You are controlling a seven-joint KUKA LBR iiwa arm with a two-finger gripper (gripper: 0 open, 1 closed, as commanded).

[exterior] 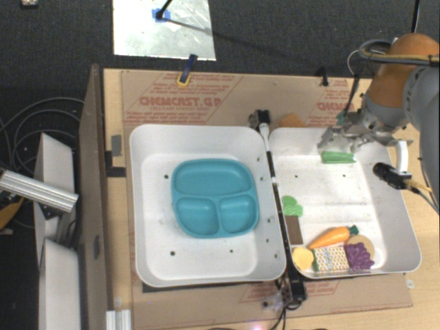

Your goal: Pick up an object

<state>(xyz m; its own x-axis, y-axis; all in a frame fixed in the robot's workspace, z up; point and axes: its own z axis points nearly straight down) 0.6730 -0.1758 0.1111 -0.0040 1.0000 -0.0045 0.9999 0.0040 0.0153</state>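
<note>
At the far end of the right bin [385,205], the tool [338,143] hovers directly over a flat green piece [338,157] whose long axis runs left to right; whether it is released or clenched cannot be told. Toward the bin's near edge lie a smooth orange carrot [328,236], a knobbly purple grape bunch [359,256] and a yellow round piece [302,257]. A glossy blue divided tray [214,196] sits in the left bin [151,184].

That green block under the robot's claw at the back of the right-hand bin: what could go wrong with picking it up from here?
The green block lies close to the right bin's far wall, so the end effector may bump the rim or pinch just an edge. It looks flat and low; it could slip free on lifting.
</note>
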